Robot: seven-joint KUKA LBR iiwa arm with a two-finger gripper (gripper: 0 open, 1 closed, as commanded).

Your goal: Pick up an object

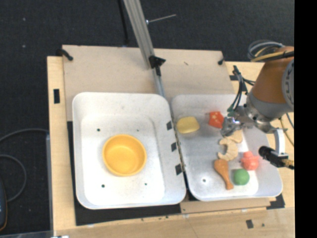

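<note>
Right bin (198, 108): gripper (229, 128) over tan piece (231, 144), grip state unclear.

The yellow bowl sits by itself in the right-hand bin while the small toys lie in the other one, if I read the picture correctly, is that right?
Not quite: the camera view shows the yellow bowl by itself in the left-hand bin, and the small toys, such as the green ball, lie in the right-hand bin.
</note>
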